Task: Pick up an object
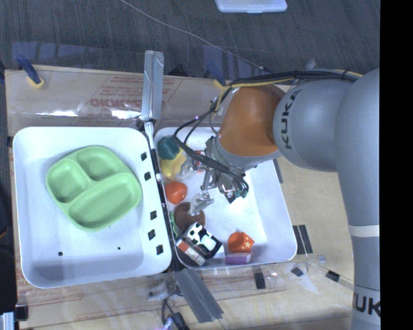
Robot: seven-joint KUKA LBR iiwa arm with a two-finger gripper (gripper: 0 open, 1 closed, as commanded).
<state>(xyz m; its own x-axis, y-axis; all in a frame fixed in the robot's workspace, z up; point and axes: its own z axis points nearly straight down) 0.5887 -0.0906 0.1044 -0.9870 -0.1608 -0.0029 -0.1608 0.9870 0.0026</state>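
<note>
Smooth green three-compartment plate (94, 186) in glossy left bin (26, 213)

A pale wooden surface (316, 258) lies under clear plastic sheeting with red print (116, 97) at its far left. Beyond its far edge runs dark grey ribbed carpet (77, 26), where 1 white rectangular object (250, 5) sits. Blue tape (29, 67) marks the far-left corner.

You see two smooth white plastic bins (39, 258); the left one holds a matt green plastic tray (93, 187). The desk (310, 193) looks like pale wood. The arm (335, 129) shows satin grey shell with an orange band.
</note>
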